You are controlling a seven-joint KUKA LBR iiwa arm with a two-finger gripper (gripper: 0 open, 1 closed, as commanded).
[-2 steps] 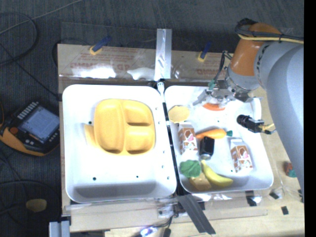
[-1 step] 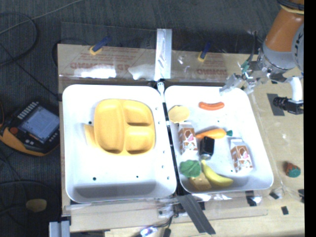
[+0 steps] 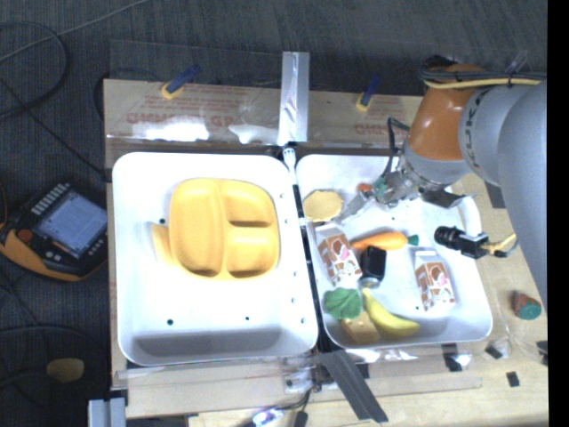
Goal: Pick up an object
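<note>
Reach step, nothing lifted yet.
Gripper (image 3: 384, 189) low in right bin (image 3: 476, 314); open or shut: can't tell. Carrot (image 3: 380, 239) just below; needs drop & close.

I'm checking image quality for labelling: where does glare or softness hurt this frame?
Camera view: the white bins are bright, near washed out at their rims; the clear plastic sheet behind them glints; the gripper is small and soft; the yellow tray and banana read clearly.
</note>
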